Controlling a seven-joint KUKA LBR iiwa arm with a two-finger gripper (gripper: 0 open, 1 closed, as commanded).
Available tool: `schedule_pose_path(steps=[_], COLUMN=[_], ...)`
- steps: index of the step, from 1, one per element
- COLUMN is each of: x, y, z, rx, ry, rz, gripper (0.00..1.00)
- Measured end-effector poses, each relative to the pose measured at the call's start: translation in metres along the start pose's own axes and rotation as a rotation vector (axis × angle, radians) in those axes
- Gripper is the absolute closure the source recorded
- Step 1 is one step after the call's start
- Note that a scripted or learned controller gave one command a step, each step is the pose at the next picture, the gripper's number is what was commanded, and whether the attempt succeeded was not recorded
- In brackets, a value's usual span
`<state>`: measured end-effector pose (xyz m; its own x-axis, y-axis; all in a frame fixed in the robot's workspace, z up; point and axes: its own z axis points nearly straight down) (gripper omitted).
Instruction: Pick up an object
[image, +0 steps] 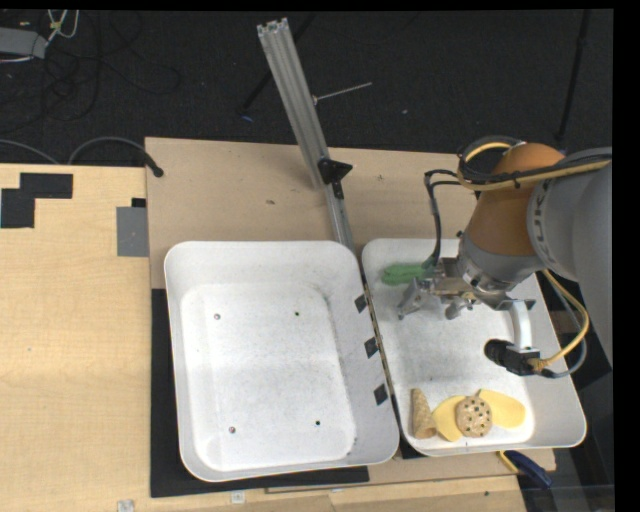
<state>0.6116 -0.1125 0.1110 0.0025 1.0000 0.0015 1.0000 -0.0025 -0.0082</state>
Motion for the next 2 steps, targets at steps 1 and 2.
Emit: schedule_pose_path(steps=[1,2], x=[-0.002,0.0], y=[0.001,-0.007], z=[-0.013,-0.06], rx=[-0.003,-0.009], ry=[0.0,-0.001], rz=[0.006,0.006], gripper=[1.0,1.0])
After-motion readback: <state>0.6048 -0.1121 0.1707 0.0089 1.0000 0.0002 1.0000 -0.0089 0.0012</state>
